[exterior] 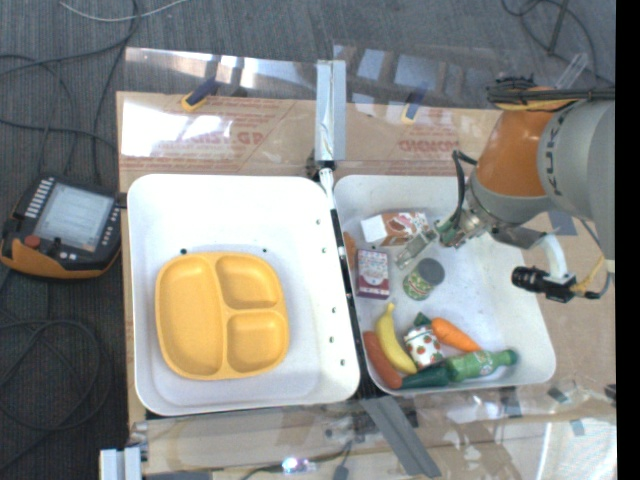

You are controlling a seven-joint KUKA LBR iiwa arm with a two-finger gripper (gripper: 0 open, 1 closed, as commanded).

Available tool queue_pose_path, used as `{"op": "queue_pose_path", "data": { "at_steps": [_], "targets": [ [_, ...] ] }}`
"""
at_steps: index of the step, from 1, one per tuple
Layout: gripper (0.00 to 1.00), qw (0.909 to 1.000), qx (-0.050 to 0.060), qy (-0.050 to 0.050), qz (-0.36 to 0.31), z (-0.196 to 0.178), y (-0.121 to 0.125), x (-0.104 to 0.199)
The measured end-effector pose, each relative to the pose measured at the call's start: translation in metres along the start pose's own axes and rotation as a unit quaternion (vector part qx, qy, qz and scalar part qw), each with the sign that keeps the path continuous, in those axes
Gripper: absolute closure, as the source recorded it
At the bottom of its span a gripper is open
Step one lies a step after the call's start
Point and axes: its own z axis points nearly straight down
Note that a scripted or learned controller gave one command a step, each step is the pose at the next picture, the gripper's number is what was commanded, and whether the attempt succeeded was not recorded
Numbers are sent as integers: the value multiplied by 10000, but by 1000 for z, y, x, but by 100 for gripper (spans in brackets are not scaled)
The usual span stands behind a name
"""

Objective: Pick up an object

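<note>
- Nearest us, along the front wall of the right bin (535,368), we see toy food heaped together: a green bottle (478,365) lying on its side, a carrot (455,334) across it, a small red-and-white can (424,346), a banana (392,339) and a red sausage-like piece (379,359); we judge they lie this way because they were tipped in loose, not arranged
- The left bin (300,208) holds a yellow divided plate (222,314), flat and upright, its three compartments bare; it sits well apart from the arm, so we take it as no present target
- Further back in the right bin, a red carton (373,273) lies flat beside the dividing wall, with a round dark-green lid-like disc (419,285) and a grey disc (430,269) just beside it
- Behind those, a brown-and-white packet (396,228) rests near the bin's back corner; it looks flat, printed and slightly crumpled, and we judge it the likeliest thing to pick
- The gripper (452,230) hangs low just beside that packet, slanted towards it; whether it is wide or closed we cannot tell, and nothing shows between its tips
- Farthest, the grey arm with its orange band (515,158) leans in over the bin's back rim; a teach pendant (62,228) lies on the floor left of the bench
</note>
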Motion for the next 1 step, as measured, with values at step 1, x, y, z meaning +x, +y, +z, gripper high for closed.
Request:
{"op": "queue_pose_path", "data": {
  "at_steps": [1],
  "targets": [
    [0, 9996, 57, 47, -288, -65, 6, -24]
  ]
}}
